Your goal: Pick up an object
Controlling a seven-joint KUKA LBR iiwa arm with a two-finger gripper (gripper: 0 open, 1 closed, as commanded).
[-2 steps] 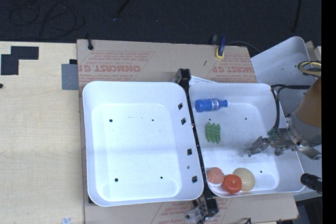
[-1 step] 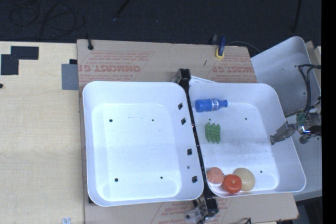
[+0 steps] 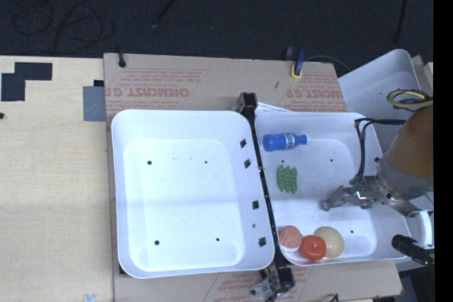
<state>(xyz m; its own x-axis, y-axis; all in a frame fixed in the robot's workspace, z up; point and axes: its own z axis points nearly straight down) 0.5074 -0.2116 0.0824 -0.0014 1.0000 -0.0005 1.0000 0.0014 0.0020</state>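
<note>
The right bin [image 3: 333, 145] holds several objects. A blue bottle [image 3: 284, 142] lies on its side near the far left corner. A green knobbly piece [image 3: 287, 178] rests just below it. At the near edge sit a pink and white item [image 3: 289, 237], a red tomato-like ball [image 3: 313, 247] and a beige ball [image 3: 330, 240], all close together. My gripper [image 3: 333, 201] reaches in from the right and hangs over the bare middle of the right bin, right of the green piece and above the beige ball. Nothing shows in its grasp.
The left bin [image 3: 131, 152] lies beside the right one, split from it by a black clamped divider [image 3: 258, 180]. The arm's orange band [image 3: 419, 141] and cables [image 3: 364, 145] hang over the right bin's right side. Cardboard [image 3: 163, 85] lies under both bins.
</note>
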